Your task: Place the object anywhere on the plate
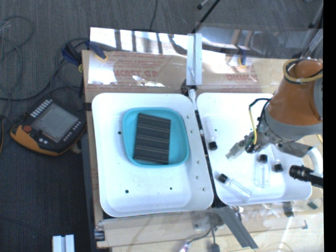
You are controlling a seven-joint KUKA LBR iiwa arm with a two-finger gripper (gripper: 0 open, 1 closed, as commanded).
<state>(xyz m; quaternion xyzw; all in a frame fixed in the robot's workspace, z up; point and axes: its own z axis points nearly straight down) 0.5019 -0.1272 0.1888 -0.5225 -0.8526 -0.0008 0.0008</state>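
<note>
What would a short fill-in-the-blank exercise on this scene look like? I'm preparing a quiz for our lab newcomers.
1. The dark ribbed block lies on the ____ plate.
2. The plate sits in the ____ bin.
3. The hand is above the ____ bin.
4. The band above the wrist is ____.

Missing words: blue; left; right; orange
</note>
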